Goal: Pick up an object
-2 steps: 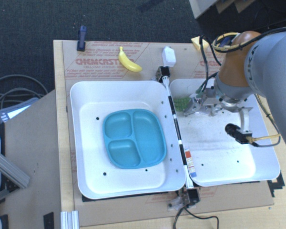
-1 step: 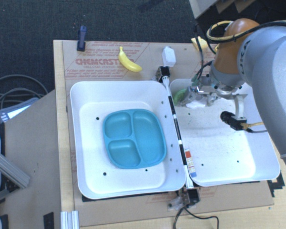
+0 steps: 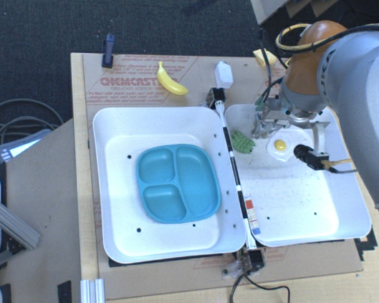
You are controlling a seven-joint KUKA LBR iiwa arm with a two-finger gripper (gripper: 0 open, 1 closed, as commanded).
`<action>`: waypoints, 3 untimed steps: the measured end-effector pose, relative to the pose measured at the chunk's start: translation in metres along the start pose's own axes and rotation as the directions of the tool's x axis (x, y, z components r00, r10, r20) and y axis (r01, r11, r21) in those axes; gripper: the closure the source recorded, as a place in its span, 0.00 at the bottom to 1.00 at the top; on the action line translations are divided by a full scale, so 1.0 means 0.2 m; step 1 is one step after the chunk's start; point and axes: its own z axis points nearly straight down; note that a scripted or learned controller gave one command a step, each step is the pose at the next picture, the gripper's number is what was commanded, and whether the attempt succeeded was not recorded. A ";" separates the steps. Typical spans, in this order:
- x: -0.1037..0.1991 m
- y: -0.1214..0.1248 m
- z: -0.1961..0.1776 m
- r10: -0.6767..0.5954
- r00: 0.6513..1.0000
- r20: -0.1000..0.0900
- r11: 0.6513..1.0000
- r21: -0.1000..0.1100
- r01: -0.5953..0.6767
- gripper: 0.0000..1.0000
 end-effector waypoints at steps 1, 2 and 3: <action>0.00 0.00 0.00 0.000 1.000 0.000 1.000 0.001 0.000 0.00; -0.04 -0.11 -0.12 0.001 1.000 -0.002 1.000 0.002 -0.001 0.00; -0.01 -0.12 -0.19 0.001 1.000 -0.001 1.000 -0.001 -0.001 0.00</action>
